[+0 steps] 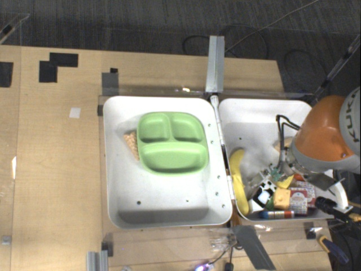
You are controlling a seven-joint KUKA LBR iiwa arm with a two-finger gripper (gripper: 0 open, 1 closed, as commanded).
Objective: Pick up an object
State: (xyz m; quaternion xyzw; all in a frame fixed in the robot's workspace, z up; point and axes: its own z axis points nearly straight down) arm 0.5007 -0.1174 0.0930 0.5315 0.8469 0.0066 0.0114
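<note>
Two shallow white bins sit side by side on the tabletop (51, 168). The left bin (121, 202) holds a green divided tray (171, 141) lying flat, with a small tan, woven-looking piece (131, 144) poking out from under the tray's left edge. The right bin (254, 114) holds a crowded heap along its near side: a banana (239, 179) lying against the wall shared with the left bin, its long axis running from the far side toward the near edge; a yellow block (281, 197); a red and white box (303, 196); a marker (274, 213) lying along the near wall; and some small black and white bits (263, 194) in between.

The arm (327, 134) reaches in from the right and leans over that heap. Its tool (277, 175) hangs low at the heap's far edge, and whether it is open, closed or gripping something cannot be told, since the arm's body and the clutter hide the tip.

The relation that matters most: the candidate objects lie just toward the near side of the tool, with the yellow block nearest and the banana off toward the shared wall. The banana's length would call for a grip across its narrow width. The items touch one another, so a descent on one will likely nudge its neighbours.
</note>
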